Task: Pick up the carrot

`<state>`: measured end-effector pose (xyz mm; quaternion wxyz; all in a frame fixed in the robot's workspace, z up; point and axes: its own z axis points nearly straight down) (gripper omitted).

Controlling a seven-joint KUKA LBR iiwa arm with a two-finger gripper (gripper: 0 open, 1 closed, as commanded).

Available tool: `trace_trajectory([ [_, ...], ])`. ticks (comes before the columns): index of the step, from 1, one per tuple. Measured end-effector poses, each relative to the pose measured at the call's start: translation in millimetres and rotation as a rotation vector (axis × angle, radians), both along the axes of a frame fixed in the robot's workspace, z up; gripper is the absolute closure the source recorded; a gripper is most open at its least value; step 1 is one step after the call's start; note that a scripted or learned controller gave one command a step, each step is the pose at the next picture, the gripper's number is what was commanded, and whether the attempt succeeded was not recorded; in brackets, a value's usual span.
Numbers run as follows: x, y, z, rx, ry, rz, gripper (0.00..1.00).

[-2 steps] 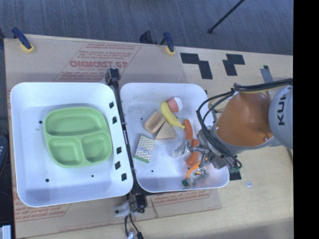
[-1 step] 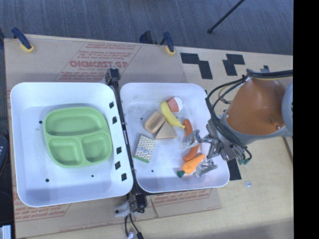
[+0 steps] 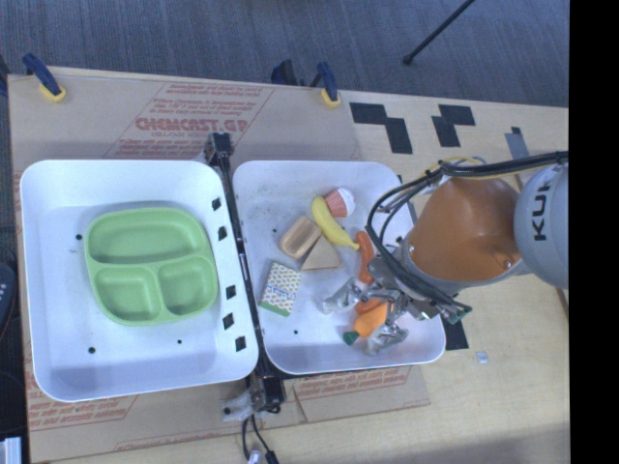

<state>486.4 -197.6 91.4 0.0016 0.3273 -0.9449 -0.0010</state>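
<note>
1. Grasp step: end effector (image 3: pixel 379 319) is low in the right bin (image 3: pixel 253 259), with the carrot (image 3: pixel 368 317) directly at its tip.
2. Can't tell its opening or whether the carrot is held.
3. Next: confirm grip, then lift straight up, clear of the banana (image 3: pixel 329 222) beyond.

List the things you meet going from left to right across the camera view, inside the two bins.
Green tray → patterned card → tan block → banana → carrot at the end effector.
</note>
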Motion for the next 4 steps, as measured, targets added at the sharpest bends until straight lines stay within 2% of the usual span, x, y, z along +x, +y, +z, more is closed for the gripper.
trace_trajectory([
  [1, 1, 0, 10, 0.0, 0.001, 0.0, 1.0],
  [2, 1, -13, 48, -0.001, -0.004, 0.046, 1.0],
  [3, 5, -13, 113, -0.001, -0.004, 0.224, 1.0],
  [4, 53, -13, 140, 0.0, -0.003, 0.624, 1.0],
])
